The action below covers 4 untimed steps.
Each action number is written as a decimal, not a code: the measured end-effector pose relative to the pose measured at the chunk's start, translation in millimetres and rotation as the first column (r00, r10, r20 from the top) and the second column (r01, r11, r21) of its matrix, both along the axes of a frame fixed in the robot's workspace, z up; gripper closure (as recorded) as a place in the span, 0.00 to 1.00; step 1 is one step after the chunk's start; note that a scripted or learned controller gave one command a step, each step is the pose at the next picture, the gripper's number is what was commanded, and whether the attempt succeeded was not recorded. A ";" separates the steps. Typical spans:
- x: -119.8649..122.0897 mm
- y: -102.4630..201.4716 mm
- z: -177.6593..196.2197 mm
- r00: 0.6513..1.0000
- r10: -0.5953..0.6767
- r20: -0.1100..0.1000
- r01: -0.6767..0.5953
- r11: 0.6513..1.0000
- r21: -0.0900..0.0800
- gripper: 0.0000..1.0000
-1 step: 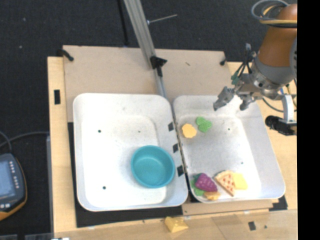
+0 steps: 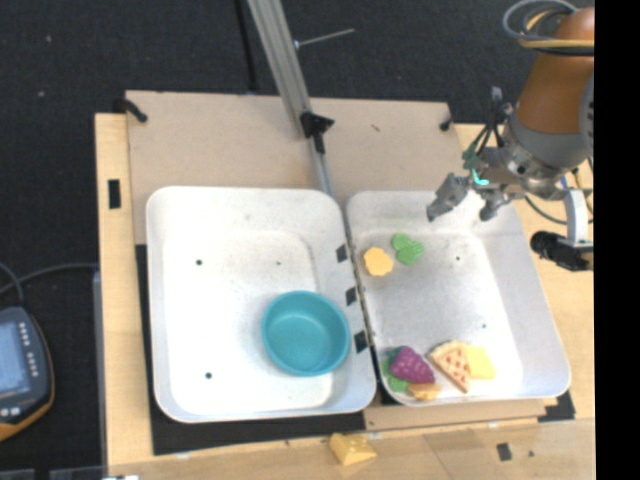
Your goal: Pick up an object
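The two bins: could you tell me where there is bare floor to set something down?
Left bin: bare everywhere but the teal bowl at its near right. Right bin: bare middle and right side, between the yellow and green pieces and the crowded near-left toy cluster; the open gripper hovers at its far edge.

A metal pole (image 2: 285, 68) slants down from the top toward the seam where the two white bins meet. Left of the left bin (image 2: 185, 228), at the frame's edge, sits a grey and orange handheld controller (image 2: 18, 368) with a cable running up from it. A yellow wedge (image 2: 352, 449) lies on the bench just below the same bin's lower right corner.
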<state>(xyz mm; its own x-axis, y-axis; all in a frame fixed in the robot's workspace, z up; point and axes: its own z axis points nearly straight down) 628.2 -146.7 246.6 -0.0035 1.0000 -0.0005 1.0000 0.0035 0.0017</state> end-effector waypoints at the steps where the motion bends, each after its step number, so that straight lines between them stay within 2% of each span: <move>1: -7.0 6.3 -54.6 1.000 -0.004 -0.006 0.004 1.000 -0.001 0.00; 3: -3.8 4.2 -145.6 1.000 -0.007 -0.002 0.007 1.000 -0.002 0.00; 4: -3.0 3.7 -134.4 1.000 -0.011 0.001 0.011 1.000 0.000 1.00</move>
